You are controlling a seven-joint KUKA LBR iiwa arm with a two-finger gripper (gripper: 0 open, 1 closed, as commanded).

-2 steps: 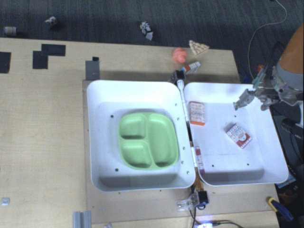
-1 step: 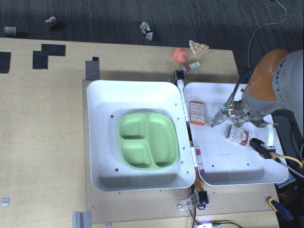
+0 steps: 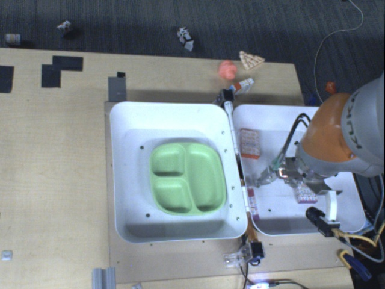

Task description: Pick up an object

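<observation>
Two white bins [image 3: 120, 161] are counted on the worktop [image 3: 54, 173], and one green tray [image 3: 186, 176] in the left bin. In the right bin [image 3: 264, 119], perhaps three small items are made out, partly hidden.

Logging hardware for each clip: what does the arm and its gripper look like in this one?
The arm is a rounded grey body with a broad orange band above the wrist. A dark cable loops from the band down towards the metal gripper, where a small reddish light glows. The gripper's finger shapes are too blurred to describe.
</observation>
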